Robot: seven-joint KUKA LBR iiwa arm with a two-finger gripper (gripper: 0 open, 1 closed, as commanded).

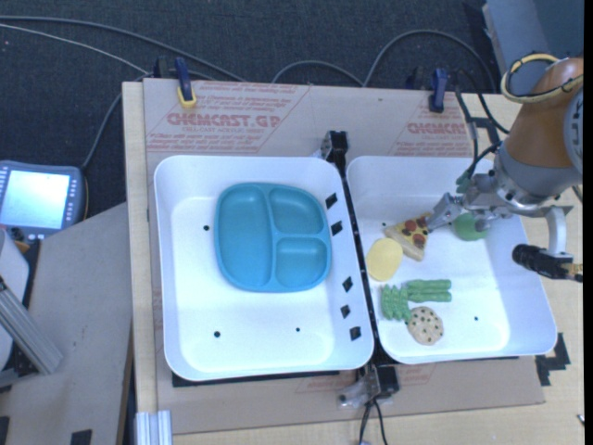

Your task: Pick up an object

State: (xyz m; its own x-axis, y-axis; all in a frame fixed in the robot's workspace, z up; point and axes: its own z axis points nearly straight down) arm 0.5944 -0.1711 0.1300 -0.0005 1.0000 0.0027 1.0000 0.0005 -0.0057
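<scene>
My gripper (453, 211) hangs low over the right bin (528, 336), near its back. A green round piece (471, 228) lies right under and beside it, partly covered by the gripper. A toy pizza slice (410, 235) lies just left of the gripper's tip, very close or touching. Toward the front are a yellow lemon-shaped piece (384, 259), a green leafy piece (414, 297) and a cookie (425, 324).
The left bin (185, 332) holds a blue divided plate (273, 237). A black divider strip (345, 248) runs between the bins. The arm's orange band (542, 128) stands over the right bin's far right corner. Cables cross the bench behind the bins.
</scene>
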